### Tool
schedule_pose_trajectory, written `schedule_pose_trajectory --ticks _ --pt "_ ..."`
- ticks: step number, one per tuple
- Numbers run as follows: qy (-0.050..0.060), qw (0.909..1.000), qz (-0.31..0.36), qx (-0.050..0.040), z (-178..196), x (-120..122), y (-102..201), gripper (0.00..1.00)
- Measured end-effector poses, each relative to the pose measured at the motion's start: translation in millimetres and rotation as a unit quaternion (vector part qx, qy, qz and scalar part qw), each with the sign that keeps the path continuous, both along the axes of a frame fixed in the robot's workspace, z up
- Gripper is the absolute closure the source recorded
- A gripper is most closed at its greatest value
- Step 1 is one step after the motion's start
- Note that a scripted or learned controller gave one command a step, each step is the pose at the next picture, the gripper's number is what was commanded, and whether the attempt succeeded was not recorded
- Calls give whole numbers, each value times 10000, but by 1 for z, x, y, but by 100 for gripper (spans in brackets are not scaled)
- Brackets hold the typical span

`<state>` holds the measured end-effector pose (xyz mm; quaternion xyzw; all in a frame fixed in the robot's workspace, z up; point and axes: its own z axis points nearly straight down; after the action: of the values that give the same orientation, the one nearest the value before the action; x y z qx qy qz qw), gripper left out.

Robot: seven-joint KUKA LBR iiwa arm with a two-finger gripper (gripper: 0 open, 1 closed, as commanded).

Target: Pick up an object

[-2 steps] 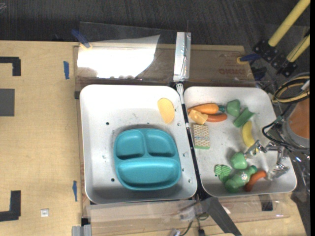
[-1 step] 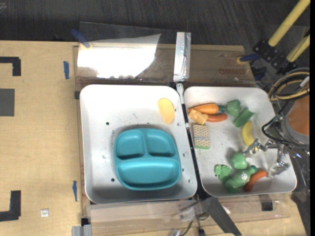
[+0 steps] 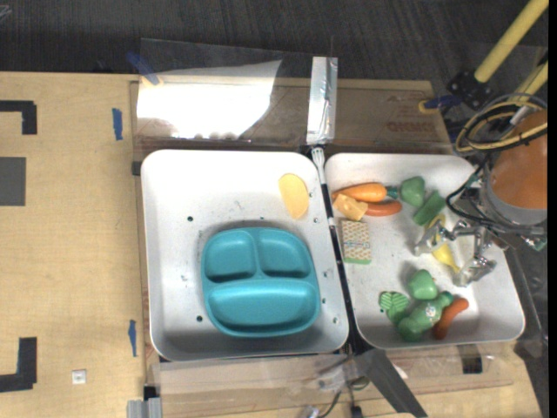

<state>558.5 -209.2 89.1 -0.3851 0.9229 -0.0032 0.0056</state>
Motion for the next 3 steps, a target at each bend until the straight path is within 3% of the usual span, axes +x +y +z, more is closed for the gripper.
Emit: schedule_pose_trajectory --ticks 1,2,3 --pt "18 9926 -1211 38 3 95 15 0" --pt "-30 9923 -1239 54 17 98 14 100" --pt "-53 9921 -1253 25 144 113 68 100"
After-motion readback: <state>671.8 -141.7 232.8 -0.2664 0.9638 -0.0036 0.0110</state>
